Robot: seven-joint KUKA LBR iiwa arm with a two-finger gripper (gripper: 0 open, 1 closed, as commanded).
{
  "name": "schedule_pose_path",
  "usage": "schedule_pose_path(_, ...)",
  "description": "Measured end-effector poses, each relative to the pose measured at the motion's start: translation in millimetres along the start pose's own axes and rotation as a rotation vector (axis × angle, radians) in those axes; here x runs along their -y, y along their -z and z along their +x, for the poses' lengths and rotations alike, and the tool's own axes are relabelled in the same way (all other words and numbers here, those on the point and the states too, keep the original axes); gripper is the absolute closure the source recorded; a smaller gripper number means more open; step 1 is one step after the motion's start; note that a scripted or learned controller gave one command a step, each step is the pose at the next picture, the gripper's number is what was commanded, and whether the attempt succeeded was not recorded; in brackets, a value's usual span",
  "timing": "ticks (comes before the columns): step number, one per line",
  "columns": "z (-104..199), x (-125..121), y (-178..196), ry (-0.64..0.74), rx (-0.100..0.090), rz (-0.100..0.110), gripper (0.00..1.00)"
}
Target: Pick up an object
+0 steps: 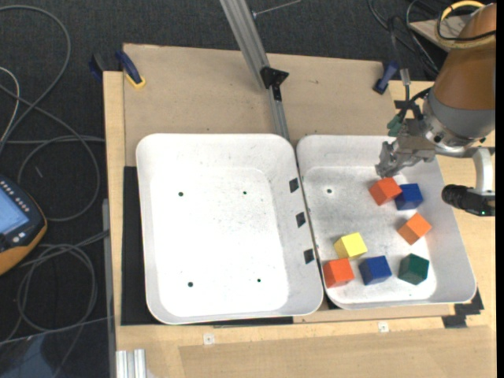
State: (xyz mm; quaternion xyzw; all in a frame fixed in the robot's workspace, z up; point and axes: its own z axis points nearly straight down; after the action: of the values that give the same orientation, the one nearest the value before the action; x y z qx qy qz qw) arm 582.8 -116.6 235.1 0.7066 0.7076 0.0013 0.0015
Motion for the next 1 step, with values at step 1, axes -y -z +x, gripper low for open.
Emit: schedule_pose_path(1,57.3,9.7,7.7,0.005,-0.004,0.004,1.0)
